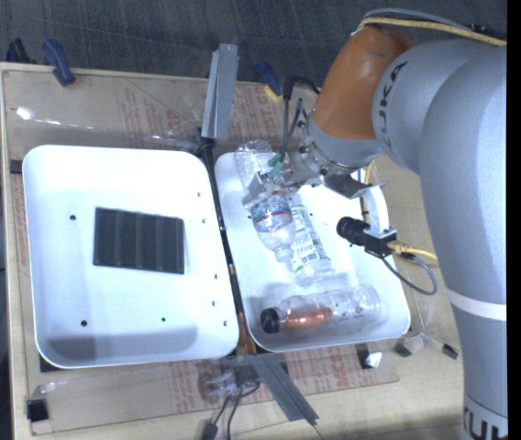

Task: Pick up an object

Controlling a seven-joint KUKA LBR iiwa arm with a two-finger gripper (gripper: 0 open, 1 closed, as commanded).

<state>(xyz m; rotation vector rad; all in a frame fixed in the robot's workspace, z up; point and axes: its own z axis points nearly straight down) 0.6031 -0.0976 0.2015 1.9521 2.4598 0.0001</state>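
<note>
The right bin (391, 293) holds clear plastic bottles. One labelled bottle (295, 236) lies slantwise in its middle. Another bottle (320, 312), with a black cap and orange contents, lies along the near wall. A third crumpled clear bottle (251, 158) sits at the far end. My gripper (271, 178) hangs low over the far end of the right bin, just above the top of the labelled bottle and beside the crumpled one. The wrist and orange band (357, 81) hide the bin's far right corner.
The left bin (49, 246) holds a flat dark ribbed panel (139, 240). A grey bar (218, 90) stands behind the gap between the bins. A black cable plug (357, 233) and wire hang from the wrist over the right bin's right side.
</note>
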